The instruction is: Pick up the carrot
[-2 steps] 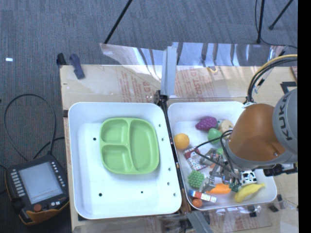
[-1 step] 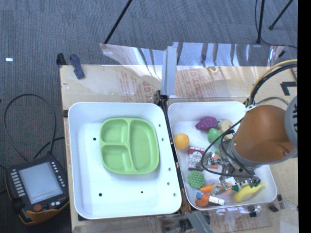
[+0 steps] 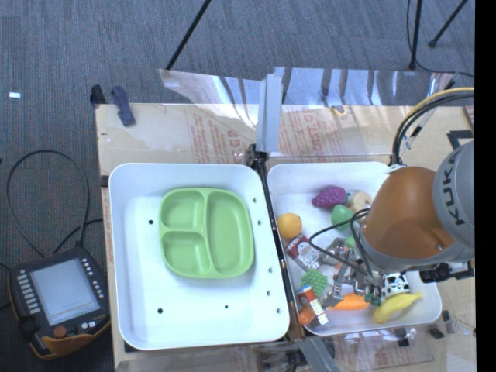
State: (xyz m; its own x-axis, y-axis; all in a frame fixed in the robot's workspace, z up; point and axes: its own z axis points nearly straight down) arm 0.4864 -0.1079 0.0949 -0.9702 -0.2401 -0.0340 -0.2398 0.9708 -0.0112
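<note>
The pincer [image 3: 350,284] hangs low in the right bin [image 3: 294,178], just above the carrot [image 3: 350,303]; whether it is apart or together I cannot tell. The carrot lies near the bin's front edge, beside a yellow banana [image 3: 397,306]. Farther back sit a lemon [image 3: 289,225] and purple grapes [image 3: 330,197]. In the left bin [image 3: 124,208] rests 1 green divided plate [image 3: 207,232].

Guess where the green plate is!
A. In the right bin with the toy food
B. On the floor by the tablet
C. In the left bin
C: the green plate lies flat in the left bin, apart from the carrot in the right bin.
</note>
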